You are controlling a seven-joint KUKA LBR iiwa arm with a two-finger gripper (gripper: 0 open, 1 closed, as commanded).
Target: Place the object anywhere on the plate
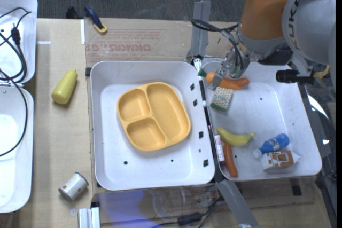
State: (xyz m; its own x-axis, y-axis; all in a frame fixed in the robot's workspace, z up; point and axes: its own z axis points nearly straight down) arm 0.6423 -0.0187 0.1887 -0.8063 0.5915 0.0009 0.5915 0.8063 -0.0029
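Observation:
A yellow three-compartment plate (154, 115) lies in the left bin (107, 168) with nothing on it. In the right bin (299, 109), my gripper (231, 69) hangs low at the back left corner, directly over an orange carrot (235, 83) that lies against the bin floor. I cannot make out whether it touches the carrot. In front of the carrot sits a small greenish speckled block (222, 99). Closer to the front lie a banana (235, 138) and a reddish sausage (230, 159).
A blue bottle (274, 143) and a small brown carton (278, 160) rest at the right bin's front right. Outside the bins lie a yellow squeeze bottle (65, 87), a tin can (73, 186) and a blue-yellow clamp (95, 20). The bins share a raised divider (206, 115).

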